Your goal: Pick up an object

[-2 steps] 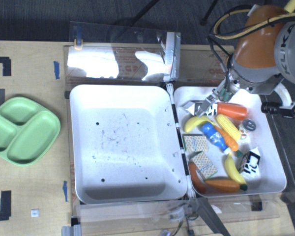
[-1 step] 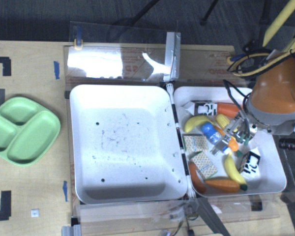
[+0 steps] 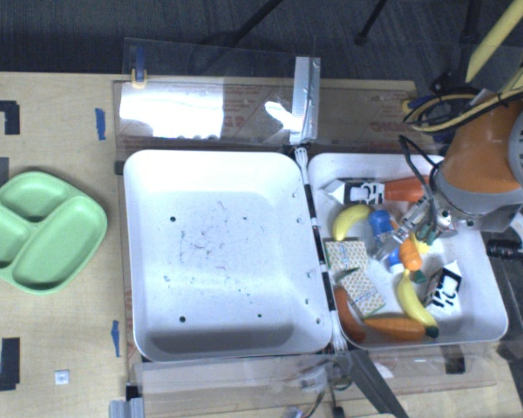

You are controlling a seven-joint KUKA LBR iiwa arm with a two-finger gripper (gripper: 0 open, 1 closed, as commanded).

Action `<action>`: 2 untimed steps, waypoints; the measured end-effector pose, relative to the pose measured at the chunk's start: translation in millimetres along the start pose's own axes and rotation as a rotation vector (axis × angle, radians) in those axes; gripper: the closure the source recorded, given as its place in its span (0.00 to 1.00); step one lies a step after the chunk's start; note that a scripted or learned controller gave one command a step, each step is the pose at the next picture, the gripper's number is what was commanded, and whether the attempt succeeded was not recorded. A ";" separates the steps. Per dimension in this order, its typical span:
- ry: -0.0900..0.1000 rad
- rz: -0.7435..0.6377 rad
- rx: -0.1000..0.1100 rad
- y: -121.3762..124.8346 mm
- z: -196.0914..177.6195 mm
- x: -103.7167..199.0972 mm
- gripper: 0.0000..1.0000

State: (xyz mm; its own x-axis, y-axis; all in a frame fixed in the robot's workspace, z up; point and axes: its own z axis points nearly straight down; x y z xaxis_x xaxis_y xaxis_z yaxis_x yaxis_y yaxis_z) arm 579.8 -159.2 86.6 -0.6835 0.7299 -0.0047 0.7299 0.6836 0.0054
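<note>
My gripper [image 3: 416, 227] reaches down from the right into the right bin [image 3: 497, 316], over its middle. It hangs just above a small orange piece [image 3: 410, 255] and a blue item [image 3: 380, 223]. Around them lie a yellow banana [image 3: 349, 220] at the left, a second banana [image 3: 414, 300] toward the front, a carrot [image 3: 394, 326] along the front wall, and an orange-red object [image 3: 404, 190] at the back. Two patterned packets [image 3: 346, 255] lie at the bin's left side. Nothing can be seen held by the gripper.
The left bin [image 3: 218, 251] sits beside the right one, with a raised divider between them. A green divided plate [image 3: 40, 230] rests on the bench at far left. A clear panel [image 3: 213, 103] stands behind the left bin. Black-and-white boxes [image 3: 444, 287] lie in the right bin.
</note>
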 end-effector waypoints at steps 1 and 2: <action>-0.001 -0.286 0.000 40.4 0.2 -12.0 0.00; -0.001 -0.462 0.000 12.0 -102.5 -22.4 0.00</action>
State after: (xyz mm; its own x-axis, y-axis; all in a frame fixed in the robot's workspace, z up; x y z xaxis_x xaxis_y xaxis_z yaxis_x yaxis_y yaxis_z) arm 603.1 -167.4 189.2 -0.9372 0.3486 -0.0074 0.3486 0.9373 0.0021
